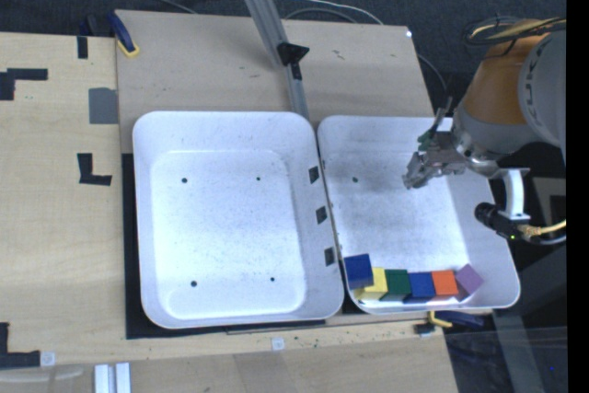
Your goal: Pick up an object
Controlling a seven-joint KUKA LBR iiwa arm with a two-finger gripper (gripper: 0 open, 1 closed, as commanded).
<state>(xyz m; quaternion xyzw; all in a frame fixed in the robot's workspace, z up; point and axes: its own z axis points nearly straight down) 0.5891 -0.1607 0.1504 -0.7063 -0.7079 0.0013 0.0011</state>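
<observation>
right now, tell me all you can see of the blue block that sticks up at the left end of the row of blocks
The blue cube-shaped block looks solid, matte and evenly coloured, its material unclear. It sits in the right shallow white bin, at the near wall, at the left end of a row of coloured blocks. It appears to rest partly on the yellow block beside it, standing higher than the others. The hand hangs well away from it, further back in the bin.

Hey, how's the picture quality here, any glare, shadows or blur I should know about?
Camera view: lighting is even and soft, with no harsh glare on the left bin or right bin; only a faint shadow lies on the right bin's floor beside the gripper; the image is slightly soft and grainy overall, so the gripper's details are blurred, while the coloured blocks read clearly.
</observation>
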